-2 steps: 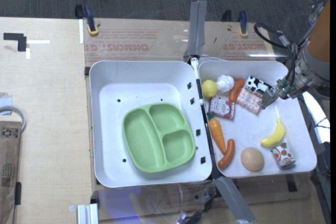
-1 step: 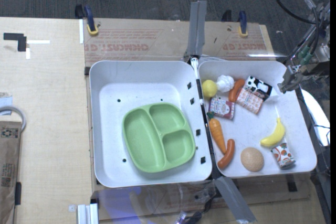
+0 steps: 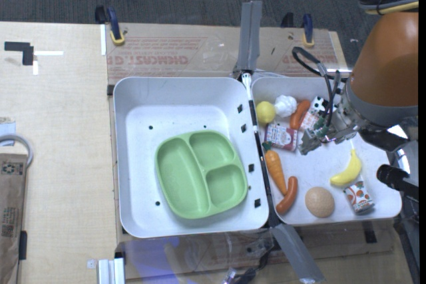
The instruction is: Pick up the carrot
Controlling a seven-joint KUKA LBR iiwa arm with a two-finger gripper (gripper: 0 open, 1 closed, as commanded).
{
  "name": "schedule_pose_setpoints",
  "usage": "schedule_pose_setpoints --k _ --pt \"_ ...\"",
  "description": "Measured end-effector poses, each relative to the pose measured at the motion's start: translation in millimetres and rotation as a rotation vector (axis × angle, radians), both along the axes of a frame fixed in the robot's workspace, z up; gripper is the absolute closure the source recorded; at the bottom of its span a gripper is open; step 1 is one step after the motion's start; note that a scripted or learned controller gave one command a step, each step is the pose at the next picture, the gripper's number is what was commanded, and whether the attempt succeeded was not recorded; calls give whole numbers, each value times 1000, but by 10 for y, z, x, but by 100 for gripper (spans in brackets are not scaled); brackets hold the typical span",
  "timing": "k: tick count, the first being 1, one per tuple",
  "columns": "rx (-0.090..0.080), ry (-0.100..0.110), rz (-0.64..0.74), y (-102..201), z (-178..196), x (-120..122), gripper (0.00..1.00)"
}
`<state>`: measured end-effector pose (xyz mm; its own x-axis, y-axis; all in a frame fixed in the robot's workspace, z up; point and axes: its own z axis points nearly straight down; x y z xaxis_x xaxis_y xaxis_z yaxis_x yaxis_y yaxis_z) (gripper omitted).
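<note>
Your carrot lies in the right bin, close against its left wall, about halfway down. It is well apart from the gripper, which hangs over the middle of that bin, above and to the right of the carrot as you look down on the bench. To reach it, you would judge the move as leftward and toward the near edge.

The carrot's long axis runs roughly from the far side to the near side of the bin, tilted a little, with its thick end toward the far side and its tip pointing at the near right. A sausage touches or nearly touches the tip end, so a close across the thicker upper half looks safer.

You cannot tell from here whether the gripper is spread or closed; it is a blur of metal and wires, and nothing is seen held in it.

Count the right bin: one carrot, two sausages (the second one lies at the far side), one lemon, one white crumpled lump, one red packet, one banana, one egg, one small carton, and one black-and-white item half hidden by the gripper.

The left bin holds one green divided plate with three compartments.
</note>
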<state>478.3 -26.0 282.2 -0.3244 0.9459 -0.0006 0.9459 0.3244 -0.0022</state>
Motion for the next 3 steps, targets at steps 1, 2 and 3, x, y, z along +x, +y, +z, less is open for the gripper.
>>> schedule_pose_setpoints --k 1,2,3 --pt "-1 -1 -145 42 977 138 100" --pt "0 0 115 -274 137 1 100" --pt "1 1 210 300 -916 -8 100"
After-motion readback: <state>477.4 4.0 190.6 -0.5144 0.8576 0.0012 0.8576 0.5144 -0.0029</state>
